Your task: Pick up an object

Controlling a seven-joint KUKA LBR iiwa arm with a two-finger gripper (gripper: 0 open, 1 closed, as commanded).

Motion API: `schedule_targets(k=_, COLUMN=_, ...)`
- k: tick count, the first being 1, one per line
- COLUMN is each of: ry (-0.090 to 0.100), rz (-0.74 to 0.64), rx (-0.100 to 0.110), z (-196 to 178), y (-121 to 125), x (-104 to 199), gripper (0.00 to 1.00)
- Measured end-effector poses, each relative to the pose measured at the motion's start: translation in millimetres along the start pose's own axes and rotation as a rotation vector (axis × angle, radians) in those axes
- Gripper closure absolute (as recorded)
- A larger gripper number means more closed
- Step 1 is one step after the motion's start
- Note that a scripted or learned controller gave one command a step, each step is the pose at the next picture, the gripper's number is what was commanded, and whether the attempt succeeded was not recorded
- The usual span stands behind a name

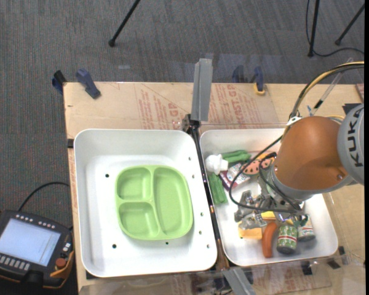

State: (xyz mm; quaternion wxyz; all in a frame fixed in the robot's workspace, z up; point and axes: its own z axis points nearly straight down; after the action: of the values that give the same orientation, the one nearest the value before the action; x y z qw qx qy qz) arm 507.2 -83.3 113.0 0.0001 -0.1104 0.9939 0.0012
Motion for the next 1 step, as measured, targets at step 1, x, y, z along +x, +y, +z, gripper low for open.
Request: schedule_targets(k=1, ry=-0.001, rz=0.292, rx=0.001, z=25.8, y=-27.1, x=-47.4, gripper=1.00)
